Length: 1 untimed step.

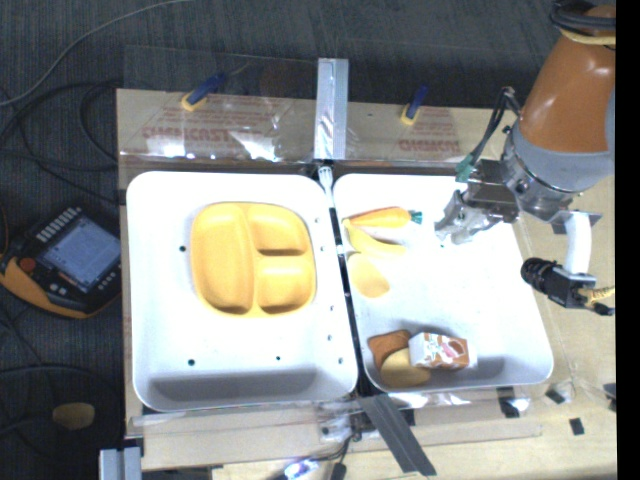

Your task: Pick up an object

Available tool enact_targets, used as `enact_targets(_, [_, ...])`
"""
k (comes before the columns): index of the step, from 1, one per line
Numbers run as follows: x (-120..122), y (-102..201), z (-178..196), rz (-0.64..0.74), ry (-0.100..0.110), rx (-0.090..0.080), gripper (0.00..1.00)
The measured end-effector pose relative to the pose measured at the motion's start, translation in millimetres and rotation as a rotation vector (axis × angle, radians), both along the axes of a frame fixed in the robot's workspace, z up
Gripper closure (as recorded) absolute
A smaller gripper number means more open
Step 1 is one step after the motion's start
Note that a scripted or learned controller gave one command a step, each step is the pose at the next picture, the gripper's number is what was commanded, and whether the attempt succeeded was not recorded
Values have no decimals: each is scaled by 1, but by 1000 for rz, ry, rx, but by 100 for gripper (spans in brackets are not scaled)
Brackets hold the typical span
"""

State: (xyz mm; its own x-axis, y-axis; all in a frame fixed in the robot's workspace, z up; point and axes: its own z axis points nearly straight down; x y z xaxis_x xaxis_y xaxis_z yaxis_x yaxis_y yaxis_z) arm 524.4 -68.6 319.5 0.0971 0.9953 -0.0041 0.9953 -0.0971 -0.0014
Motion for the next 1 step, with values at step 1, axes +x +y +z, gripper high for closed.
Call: enact_targets(1, [-9,-71,-37,5,1,1,100])
